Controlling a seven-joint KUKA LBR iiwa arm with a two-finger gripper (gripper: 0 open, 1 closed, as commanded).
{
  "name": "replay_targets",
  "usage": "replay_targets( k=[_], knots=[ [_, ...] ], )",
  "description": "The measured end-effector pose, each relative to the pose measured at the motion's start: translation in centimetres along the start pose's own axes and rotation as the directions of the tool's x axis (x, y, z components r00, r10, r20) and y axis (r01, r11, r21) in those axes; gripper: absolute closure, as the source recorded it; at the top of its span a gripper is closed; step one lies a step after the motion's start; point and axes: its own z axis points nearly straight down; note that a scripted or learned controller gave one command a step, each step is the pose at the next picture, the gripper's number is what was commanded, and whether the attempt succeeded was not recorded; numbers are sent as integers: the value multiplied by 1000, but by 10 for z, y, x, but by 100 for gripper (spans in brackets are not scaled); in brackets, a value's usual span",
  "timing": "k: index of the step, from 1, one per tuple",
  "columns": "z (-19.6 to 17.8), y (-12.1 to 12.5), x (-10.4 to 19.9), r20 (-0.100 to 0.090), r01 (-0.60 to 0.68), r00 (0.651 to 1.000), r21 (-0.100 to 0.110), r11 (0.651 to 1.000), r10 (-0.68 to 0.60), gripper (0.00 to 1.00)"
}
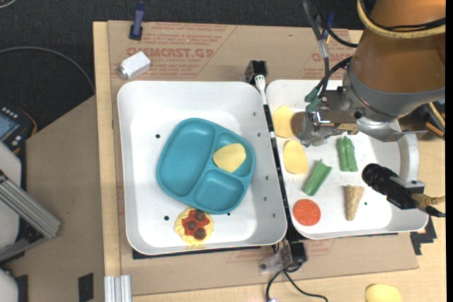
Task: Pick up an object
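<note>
My gripper (312, 129) hangs low over the upper left part of the right bin (368, 228). It is just right of a pale yellow piece (282, 121) and above a second yellow piece (295, 158). Near it lie a green stick (346, 154), a tilted green piece (316, 177), a red disc (306, 211) and a tan cone (352, 202). I see nothing held in the gripper. The arm's orange and grey body covers the bin's far right corner.
The left bin (129, 152) holds a teal divided plate (185, 165) with a yellow item (230, 157) in one compartment, and a small toy pizza (195, 225) at its front. A white block (134, 66) and a blue clip (136, 20) lie on the board behind.
</note>
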Motion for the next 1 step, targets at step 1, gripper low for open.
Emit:
replay_targets(
  k=[1],
  knots=[
    [-39,0,60,0,-2,1000,-1,1000,2,100]
  ],
)
